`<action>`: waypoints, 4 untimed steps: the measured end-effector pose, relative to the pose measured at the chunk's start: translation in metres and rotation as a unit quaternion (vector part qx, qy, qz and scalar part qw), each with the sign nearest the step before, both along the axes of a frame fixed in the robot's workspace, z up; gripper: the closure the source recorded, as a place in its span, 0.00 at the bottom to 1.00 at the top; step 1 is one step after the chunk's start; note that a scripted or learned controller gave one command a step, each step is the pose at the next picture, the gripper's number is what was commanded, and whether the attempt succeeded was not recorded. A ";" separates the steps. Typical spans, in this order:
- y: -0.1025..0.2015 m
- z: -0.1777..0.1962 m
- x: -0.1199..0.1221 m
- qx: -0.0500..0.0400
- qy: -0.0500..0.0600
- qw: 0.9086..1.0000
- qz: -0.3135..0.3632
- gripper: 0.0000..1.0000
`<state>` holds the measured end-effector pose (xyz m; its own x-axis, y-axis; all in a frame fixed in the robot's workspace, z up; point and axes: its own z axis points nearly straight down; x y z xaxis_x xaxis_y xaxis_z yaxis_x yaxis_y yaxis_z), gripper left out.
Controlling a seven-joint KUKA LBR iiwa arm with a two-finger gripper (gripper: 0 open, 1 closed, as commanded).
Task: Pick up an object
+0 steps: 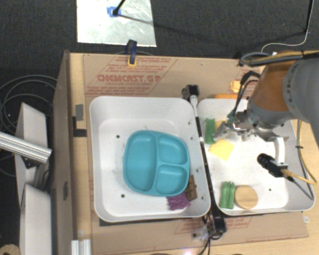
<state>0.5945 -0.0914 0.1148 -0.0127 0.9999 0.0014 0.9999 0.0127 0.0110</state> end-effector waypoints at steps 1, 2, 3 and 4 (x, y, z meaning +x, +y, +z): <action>-0.004 -0.032 -0.044 0.000 0.007 1.000 -0.006 0.00; -0.011 -0.029 0.019 -0.002 0.002 1.000 -0.004 0.00; 0.000 -0.030 0.075 -0.001 0.009 1.000 -0.001 0.00; -0.016 -0.031 0.005 -0.001 0.008 1.000 -0.007 0.00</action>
